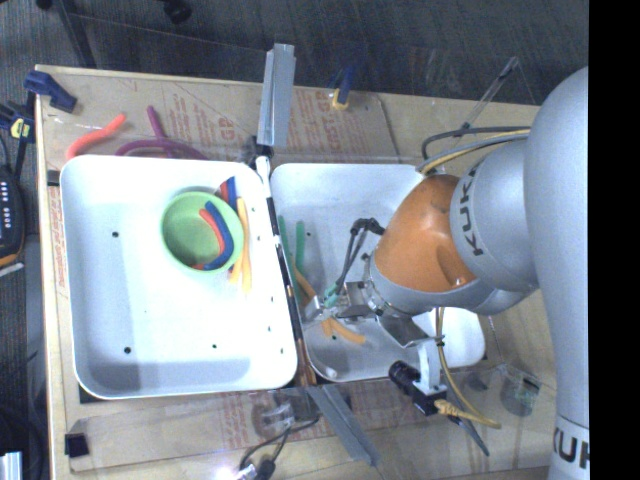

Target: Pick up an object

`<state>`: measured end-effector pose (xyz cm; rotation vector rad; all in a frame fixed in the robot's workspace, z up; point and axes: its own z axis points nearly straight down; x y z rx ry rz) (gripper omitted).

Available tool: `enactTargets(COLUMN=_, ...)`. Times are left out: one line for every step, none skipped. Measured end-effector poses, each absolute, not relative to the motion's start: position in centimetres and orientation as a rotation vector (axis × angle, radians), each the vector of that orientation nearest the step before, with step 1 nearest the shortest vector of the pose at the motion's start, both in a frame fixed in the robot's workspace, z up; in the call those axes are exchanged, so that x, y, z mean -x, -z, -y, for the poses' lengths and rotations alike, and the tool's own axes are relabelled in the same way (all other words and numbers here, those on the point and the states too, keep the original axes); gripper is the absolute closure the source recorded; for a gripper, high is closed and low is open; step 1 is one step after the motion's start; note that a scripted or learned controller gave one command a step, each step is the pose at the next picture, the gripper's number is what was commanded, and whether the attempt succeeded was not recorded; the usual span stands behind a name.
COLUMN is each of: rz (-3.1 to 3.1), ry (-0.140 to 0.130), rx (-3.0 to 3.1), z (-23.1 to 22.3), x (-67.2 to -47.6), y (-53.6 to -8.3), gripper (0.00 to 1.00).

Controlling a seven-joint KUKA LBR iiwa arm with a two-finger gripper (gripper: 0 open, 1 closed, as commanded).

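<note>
Orange object (349, 334) lies on the right white bin (330, 183) floor beneath the hand (338, 306), grip unclear.

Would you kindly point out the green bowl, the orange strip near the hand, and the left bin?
green bowl (192, 230): camera view, on its inner floor.
orange strip (349, 335): camera view, mid-length, in the right bin.
left bin (100, 298): camera view, bare floor.

I see both white bins (100, 268) as smooth plastic with a soft sheen. The green bowl (195, 230) looks like matt plastic. My arm's orange band (425, 243) is glossy, its grey shell (555, 168) satin-smooth. The counter (400, 128) looks like bare, matt wood.
</note>
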<state>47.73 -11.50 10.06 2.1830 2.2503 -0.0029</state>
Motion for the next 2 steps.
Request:
enactTargets(rz=-2.265, ry=0.004, rx=-2.176, z=11.3, x=-47.7, y=-11.0, gripper=1.0)
enactTargets(rz=-2.537, ry=0.001, rx=-1.854, z=7.5, x=-54.9, y=-19.2, gripper=1.0)
